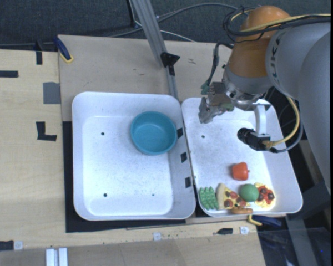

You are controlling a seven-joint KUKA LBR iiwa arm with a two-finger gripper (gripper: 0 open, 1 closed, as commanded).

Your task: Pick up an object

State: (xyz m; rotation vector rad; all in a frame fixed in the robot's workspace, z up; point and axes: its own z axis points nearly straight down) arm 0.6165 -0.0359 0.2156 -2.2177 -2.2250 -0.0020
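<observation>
Bins sit side by side on a wooden tabletop (pixel 116 65), both shallow and white. A blue bowl (pixel 153 132) rests upright in the left bin (pixel 94 165), toward its far right part. The right bin (pixel 216 148) holds a red tomato-like toy (pixel 240 171) near its middle, and along its near edge a green ridged piece (pixel 207 197), a green ball (pixel 248 192) and a cluster of small colourful toy foods (pixel 263 195). The gripper (pixel 207 115) hangs over the right bin's far left corner, nothing visible between its fingers; whether they are spread or pressed together cannot be told.
</observation>
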